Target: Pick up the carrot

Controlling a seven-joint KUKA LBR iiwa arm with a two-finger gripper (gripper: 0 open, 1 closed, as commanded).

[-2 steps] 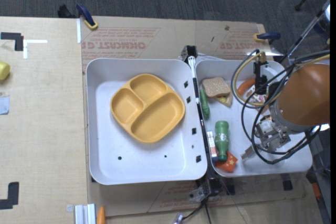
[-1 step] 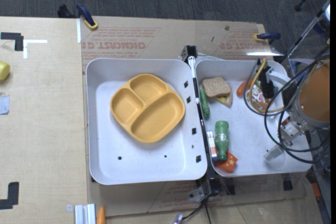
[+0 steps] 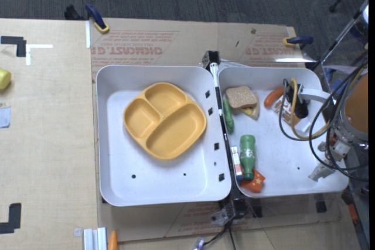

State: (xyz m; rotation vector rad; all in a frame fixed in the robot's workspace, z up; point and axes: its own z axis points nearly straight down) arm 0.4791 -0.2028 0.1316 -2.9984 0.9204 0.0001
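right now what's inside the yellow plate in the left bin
Nothing lies in the round yellow three-compartment plastic plate; all three compartments show bare bottoms. It sits alone in the left white bin. What lies beneath the plate is covered.

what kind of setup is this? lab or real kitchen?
Most likely a robot manipulation lab bench, not a kitchen. Two white bins sit on cardboard clamped to a wooden bench, and the food is toy props: a yellow divided plate, a sandwich, a green bottle.
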